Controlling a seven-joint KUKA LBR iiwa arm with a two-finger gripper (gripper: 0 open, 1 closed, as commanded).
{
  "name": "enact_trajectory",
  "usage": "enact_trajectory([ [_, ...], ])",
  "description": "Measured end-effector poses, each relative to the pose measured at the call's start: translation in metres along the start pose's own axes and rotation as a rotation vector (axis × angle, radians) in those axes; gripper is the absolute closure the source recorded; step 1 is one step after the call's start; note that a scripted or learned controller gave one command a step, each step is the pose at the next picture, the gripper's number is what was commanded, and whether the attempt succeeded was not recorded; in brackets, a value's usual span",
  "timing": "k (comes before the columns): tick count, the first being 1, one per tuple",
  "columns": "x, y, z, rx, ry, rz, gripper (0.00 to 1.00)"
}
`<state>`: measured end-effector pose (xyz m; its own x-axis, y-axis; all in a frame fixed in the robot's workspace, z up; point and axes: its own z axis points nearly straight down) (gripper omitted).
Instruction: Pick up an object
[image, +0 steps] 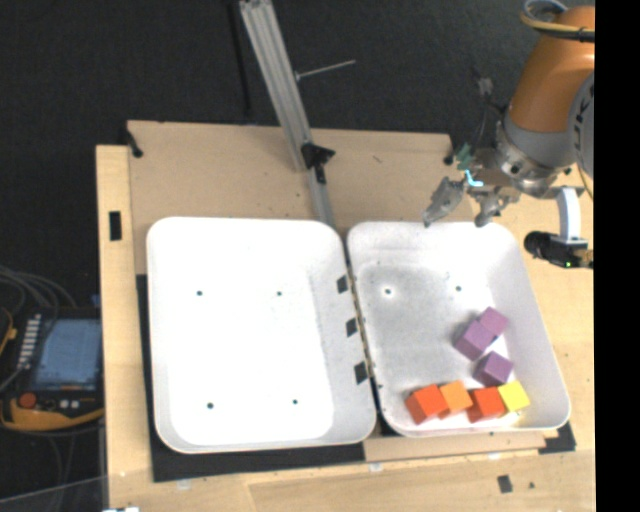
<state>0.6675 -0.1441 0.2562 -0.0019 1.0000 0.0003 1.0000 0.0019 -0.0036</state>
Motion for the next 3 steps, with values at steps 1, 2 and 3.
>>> enact_trajectory([
  [1,-0.001,0.001,-0.003,-0.004,-0.003,-0.002,0.00],
  [2,-0.003,-0.001,0.060,0.001,-0.003,0.002,0.00],
  [3,-0.005,0.000,0.123,0.001,-0.003,0.003,0.00],
])
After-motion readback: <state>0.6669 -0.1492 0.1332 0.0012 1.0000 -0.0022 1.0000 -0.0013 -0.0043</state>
